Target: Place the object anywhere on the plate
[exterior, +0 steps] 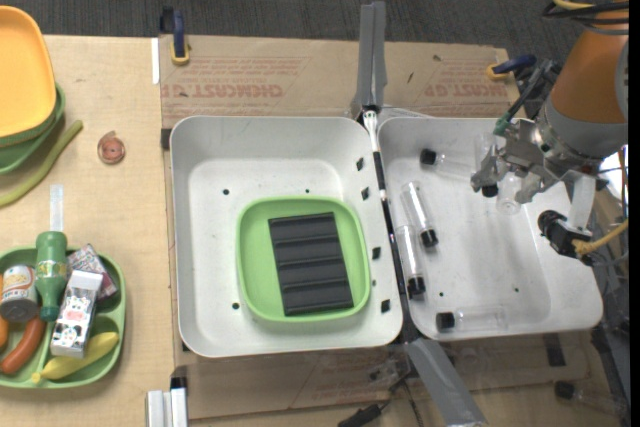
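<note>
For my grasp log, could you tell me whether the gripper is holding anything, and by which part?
It cannot be told: the gripper hovers over the right bin, and no clear tube is visibly in its grasp.

Green plate (256, 260) carries a dark ribbed block (310, 262) inside the white bin (200, 215). Right of that bin, clear tubes (417, 212) have black caps. Worktop (120, 215) is tan.

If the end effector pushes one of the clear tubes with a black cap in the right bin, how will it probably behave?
The clear tube is a slim cylinder lying flat, so it will probably roll sideways if pushed. Its smooth see-through surface looks slippery to pinch. It seems light for its size, so a nudge from the end effector may send it far.
</note>
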